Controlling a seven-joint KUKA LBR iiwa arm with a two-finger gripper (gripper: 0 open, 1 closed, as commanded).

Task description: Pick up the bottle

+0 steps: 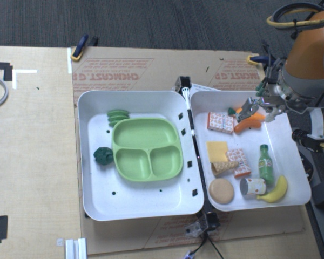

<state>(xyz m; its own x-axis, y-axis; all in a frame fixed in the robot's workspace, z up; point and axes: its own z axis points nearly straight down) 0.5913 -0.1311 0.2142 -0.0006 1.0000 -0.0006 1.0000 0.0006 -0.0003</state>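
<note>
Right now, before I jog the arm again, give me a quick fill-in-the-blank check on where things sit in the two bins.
1. The bottle lies in the ____ bin as the camera sees it.
2. The fruit just below the bottle, by the bin's near right corner, is a ____.
3. The divided plate in the other bin is coloured ____.
4. The gripper hovers over the orange ____, not the bottle.

Missing words: right; banana; green; carrot
</note>
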